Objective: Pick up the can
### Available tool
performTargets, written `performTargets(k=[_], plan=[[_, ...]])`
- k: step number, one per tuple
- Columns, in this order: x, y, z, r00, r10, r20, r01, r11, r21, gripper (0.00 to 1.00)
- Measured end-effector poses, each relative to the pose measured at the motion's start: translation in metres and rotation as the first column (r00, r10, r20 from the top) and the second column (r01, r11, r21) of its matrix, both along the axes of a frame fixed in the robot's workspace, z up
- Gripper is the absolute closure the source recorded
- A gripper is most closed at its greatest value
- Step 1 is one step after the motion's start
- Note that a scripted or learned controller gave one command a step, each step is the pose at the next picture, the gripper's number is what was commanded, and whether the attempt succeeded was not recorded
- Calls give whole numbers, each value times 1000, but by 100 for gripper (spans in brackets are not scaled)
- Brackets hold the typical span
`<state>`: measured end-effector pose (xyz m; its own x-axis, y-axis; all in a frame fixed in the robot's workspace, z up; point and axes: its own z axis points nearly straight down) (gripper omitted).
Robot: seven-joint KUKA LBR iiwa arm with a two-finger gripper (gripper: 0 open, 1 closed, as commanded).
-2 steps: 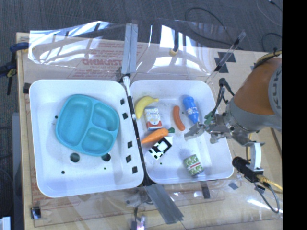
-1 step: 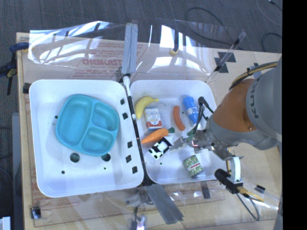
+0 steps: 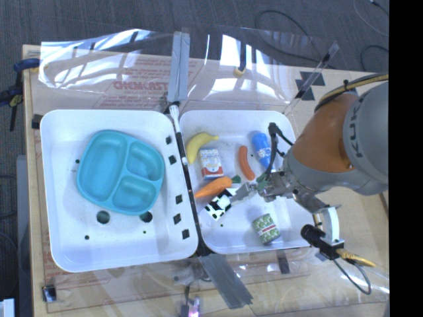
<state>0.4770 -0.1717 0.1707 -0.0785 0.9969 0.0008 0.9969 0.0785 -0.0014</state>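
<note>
Right bin (image 3: 198, 243) | tool (image 3: 246, 191) beside carrot (image 3: 213, 187) | can (image 3: 266, 229) apart

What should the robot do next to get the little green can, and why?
Probably shift the tool toward the near right corner of the right bin, until it is over the can. The tool sits by the carrot and the black-and-white item, and the can lies apart from it.
</note>
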Motion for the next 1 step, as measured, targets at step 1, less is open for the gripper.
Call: performTargets(k=[1], plan=[[-1, -39, -65, 991, 134, -2, -134, 991, 1, 0]])
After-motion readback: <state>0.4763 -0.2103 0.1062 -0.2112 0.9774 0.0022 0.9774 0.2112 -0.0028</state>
